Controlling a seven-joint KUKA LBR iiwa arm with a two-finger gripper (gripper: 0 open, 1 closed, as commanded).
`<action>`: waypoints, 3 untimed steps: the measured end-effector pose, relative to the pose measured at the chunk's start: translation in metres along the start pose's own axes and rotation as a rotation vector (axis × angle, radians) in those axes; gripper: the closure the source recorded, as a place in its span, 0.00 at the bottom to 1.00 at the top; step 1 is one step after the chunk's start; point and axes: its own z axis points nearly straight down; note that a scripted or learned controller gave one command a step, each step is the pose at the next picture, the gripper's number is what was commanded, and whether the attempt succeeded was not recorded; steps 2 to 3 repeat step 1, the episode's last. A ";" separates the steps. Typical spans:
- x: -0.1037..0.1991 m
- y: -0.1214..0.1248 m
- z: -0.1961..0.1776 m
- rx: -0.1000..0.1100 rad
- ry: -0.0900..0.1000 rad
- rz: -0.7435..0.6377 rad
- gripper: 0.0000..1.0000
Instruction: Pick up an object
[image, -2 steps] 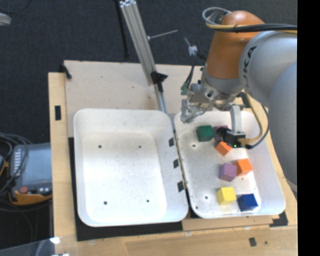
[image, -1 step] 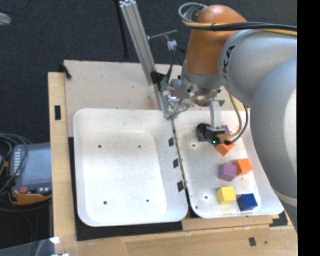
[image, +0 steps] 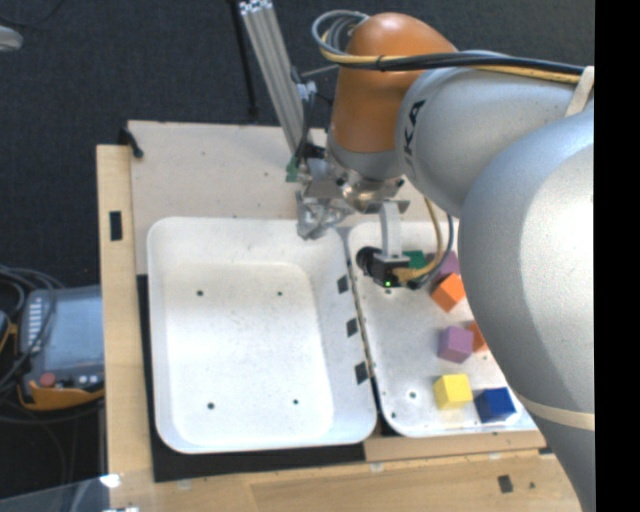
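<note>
The gripper (image: 318, 222) hovers over the bins' far edge; its grip apparently empty, opening unclear. Next: reach the orange block (image: 449, 291).

A single fixed camera sits above the counter (image: 200, 170) and looks down at a slant, far enough to take in both white bins, the left bin (image: 245, 330) and the right bin (image: 415, 400), with the arm (image: 500, 160) close and large on the right.

Arm (image: 480, 150) hangs over right bin (image: 420, 410) holding coloured blocks (image: 455, 343).
</note>
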 end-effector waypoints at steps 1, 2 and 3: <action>-0.003 0.000 -0.001 -0.001 -0.002 0.002 0.00; -0.003 0.000 -0.001 -0.001 -0.002 0.002 0.00; -0.003 0.000 -0.001 -0.001 -0.002 0.002 0.00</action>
